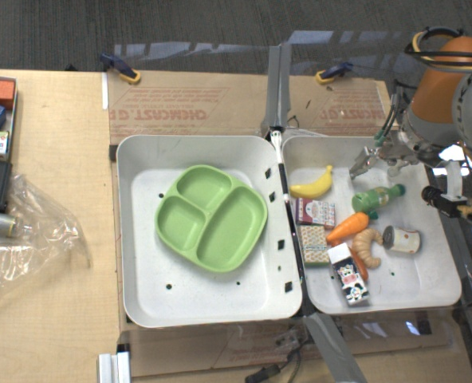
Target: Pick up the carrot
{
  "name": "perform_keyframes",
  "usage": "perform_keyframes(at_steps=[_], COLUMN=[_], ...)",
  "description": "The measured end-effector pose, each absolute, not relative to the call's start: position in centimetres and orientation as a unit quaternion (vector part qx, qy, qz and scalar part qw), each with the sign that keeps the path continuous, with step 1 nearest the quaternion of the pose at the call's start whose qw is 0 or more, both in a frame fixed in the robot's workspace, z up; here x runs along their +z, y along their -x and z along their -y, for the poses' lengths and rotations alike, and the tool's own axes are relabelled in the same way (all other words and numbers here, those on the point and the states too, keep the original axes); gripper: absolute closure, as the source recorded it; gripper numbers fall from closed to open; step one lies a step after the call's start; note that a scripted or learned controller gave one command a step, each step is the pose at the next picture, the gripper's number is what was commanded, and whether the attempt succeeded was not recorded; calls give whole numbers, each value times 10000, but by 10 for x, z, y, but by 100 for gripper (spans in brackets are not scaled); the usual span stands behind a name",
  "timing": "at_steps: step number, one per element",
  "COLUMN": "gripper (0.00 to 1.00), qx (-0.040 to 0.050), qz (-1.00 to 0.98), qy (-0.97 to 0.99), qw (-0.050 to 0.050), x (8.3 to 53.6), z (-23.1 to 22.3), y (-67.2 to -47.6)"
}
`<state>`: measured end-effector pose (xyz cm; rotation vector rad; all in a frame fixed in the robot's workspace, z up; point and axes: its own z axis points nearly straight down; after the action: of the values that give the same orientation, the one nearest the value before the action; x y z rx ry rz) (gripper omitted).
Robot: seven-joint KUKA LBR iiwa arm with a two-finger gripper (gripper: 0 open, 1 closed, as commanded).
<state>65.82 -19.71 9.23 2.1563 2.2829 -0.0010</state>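
Note:
The orange carrot (349, 227) lies slanted in the middle of the right bin (427, 294), touching a green bottle (377, 197) above it and a tan knobbly piece (367, 246) below it. My gripper (372, 162) hovers over the bin's far part, above and slightly right of the carrot, close to the green bottle's upper side. Its fingers (358, 166) are spread open with nothing between them. The grey arm with its orange band (443, 86) comes in from the upper right.
Around the carrot lie a yellow banana (313, 183), a pink patterned box (316, 212), a small carton (349, 278) and a little can (402, 239). The left bin (140, 294) holds a green divided plate (212, 217). Blocks and a plastic bag (29, 230) sit far left.

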Motion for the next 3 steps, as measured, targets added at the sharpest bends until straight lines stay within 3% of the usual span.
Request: perform_keyframes(at_steps=[1, 2, 3], gripper=[0, 0, 0], qx=[0, -5, -14], qz=[-8337, -7175, -7698], qy=[-5522, -6965, -6383], qw=[3, -9, -8], x=[93, 92, 91], z=[152, 102, 96], y=[-659, -659, -658])
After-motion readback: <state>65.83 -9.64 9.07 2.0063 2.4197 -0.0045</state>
